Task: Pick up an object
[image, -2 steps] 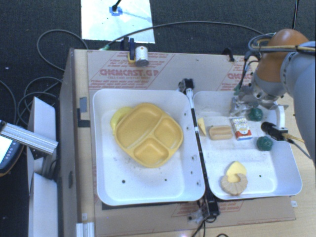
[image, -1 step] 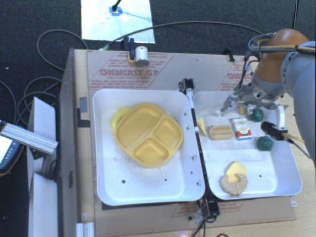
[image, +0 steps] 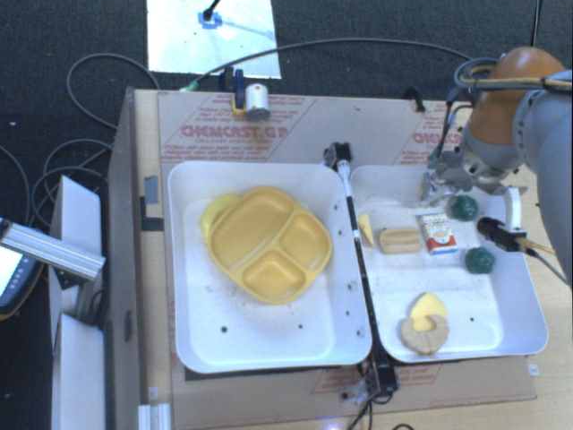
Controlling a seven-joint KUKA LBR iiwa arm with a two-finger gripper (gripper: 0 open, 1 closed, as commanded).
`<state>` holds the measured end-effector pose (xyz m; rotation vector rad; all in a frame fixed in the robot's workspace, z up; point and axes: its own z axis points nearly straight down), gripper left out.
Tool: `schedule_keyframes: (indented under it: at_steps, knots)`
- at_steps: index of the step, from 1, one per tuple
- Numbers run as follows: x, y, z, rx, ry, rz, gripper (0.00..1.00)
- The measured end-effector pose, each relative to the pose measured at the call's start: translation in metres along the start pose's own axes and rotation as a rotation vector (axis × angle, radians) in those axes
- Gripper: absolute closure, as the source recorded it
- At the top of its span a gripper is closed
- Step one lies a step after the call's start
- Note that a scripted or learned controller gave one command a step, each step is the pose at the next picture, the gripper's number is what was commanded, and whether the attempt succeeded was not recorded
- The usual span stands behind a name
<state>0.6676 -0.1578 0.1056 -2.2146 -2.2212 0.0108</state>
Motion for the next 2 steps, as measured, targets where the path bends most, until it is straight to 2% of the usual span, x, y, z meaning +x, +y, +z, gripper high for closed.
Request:
schedule_keyframes:
  at_steps: [1,2]
  knots:
    - [0.000,0.000,0.000,-0.001,0.000,0.000,0.00]
    - [0.000,0.001,-0.012,-0.005,-0.001,-0.001,1.00]
